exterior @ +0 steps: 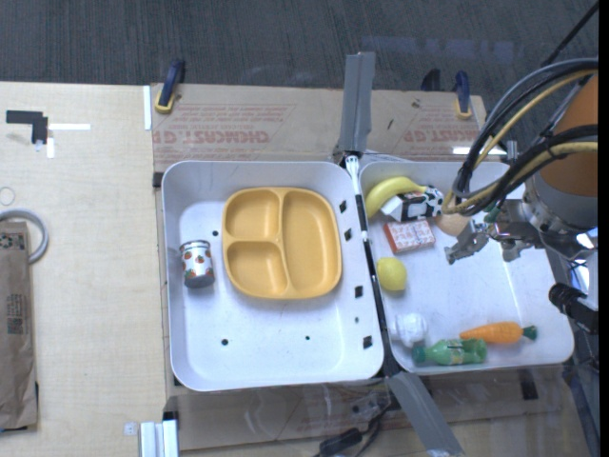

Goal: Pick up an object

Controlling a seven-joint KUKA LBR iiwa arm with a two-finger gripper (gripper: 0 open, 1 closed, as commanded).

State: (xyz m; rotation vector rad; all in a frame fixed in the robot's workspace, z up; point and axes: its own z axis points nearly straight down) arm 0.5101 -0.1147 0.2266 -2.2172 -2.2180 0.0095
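The gripper [468, 244] hangs over the right bin [533, 298] (whether open or closed, I cannot tell). Just left lie a red box [411, 235], banana [388, 192], lemon [391, 273]. The carrot [493, 332] lies crosswise, green end right.

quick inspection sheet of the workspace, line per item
surface: two white bins side by side on a bench, cardboard behind
job's things: right bin holds banana, red box, lemon, carrot, green bottle; left bin holds yellow plate and small can
clutter: brown bag at far left
grippers: gripper low over right bin, beside the red box
cables: black and yellow hoses along the arm
surroundings: blue clamps on cardboard, dark floor
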